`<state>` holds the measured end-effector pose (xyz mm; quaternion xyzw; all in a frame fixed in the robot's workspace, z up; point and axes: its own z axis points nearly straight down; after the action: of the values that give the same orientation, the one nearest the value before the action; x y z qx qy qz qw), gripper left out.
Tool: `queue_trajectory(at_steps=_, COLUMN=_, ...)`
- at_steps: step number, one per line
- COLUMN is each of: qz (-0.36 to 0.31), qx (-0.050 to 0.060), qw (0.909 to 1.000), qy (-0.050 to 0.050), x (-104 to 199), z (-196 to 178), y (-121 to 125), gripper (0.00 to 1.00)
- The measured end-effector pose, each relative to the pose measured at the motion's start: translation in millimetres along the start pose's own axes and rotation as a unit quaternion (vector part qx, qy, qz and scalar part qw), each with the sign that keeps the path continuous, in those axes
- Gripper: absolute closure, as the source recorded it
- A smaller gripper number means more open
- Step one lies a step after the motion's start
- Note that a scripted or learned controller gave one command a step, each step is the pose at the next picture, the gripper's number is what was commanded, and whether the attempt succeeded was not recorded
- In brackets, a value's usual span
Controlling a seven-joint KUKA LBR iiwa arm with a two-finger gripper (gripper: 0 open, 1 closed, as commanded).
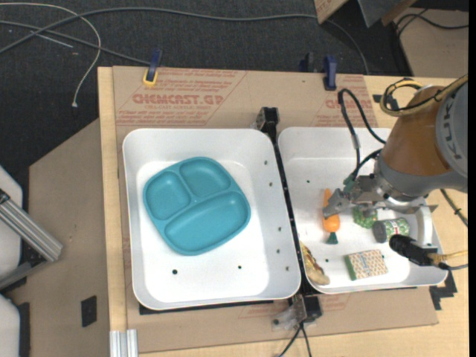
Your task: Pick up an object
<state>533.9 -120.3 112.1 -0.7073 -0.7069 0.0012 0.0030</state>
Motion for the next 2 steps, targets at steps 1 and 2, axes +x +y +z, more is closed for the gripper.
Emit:
queue_trajectory(at_steps=1, qz=0.000, qx=-0.003, qw=1.0000, qy=0.000, x=0.1, z=-13.7, y=1.1, gripper=1.00)
queue_trajectory(at_steps=2, qz=0.000, qx=-0.006, qw=1.0000, qy=-0.002, x=-5.3, z=-76.2, y=2.9, gripper=1.00)
